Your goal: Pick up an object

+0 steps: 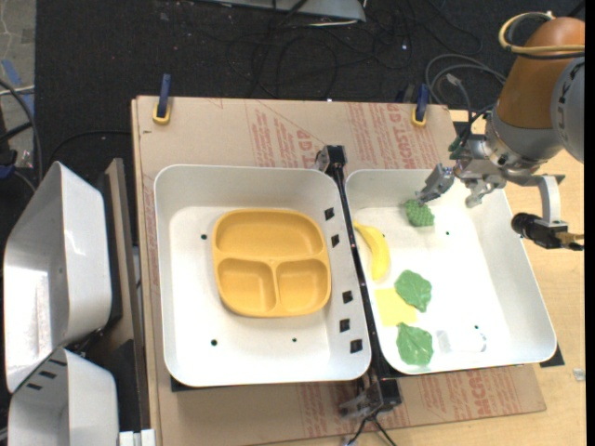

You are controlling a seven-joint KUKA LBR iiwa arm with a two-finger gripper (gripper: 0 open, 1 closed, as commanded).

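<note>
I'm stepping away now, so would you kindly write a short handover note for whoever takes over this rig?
End effector: open, above the back of the right bin, holding nothing.
Things: small green piece just beside it; yellow banana, two green leaves and a yellow flat piece nearer the front. Yellow divided tray in the left bin.
Done: nothing lifted.
Left: grasp and lift one object.

Open claw (457,186) above right bin (521,286), beside green broccoli piece (419,214).
</note>
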